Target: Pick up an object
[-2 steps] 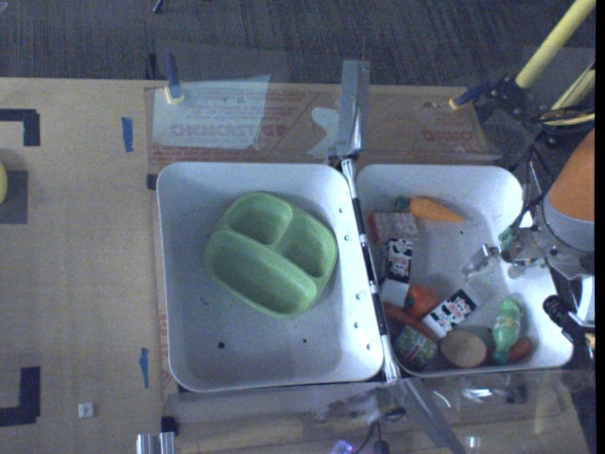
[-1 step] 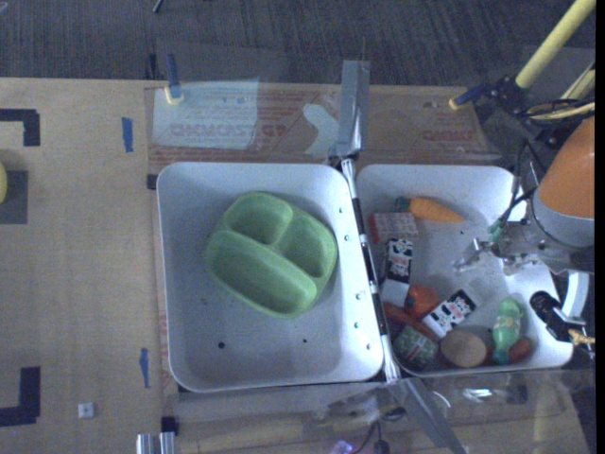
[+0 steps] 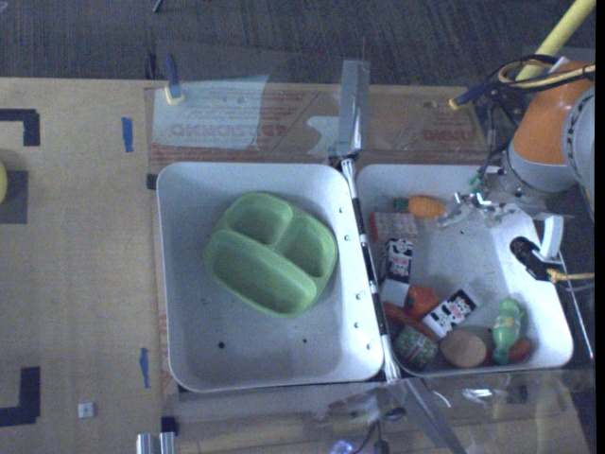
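My gripper (image 3: 475, 202) hangs over the far right part of the right bin (image 3: 558, 343), just right of an orange carrot-like piece (image 3: 426, 206). Nothing shows between it and that piece. Several small things lie along the bin's left side and front: a pinkish packet (image 3: 393, 225), a black-and-white carton (image 3: 400, 258), a red piece (image 3: 422, 299), a second black-and-white carton (image 3: 452, 310), a green round item (image 3: 416, 347), a brown oval (image 3: 463, 348) and a green bottle (image 3: 508, 322).
The left bin (image 3: 189, 348) holds a green divided plate (image 3: 272, 252). A metal divider (image 3: 353, 112) stands behind the gap between the bins. The bench (image 3: 76, 282) stretches to the left, with blue tape marks.
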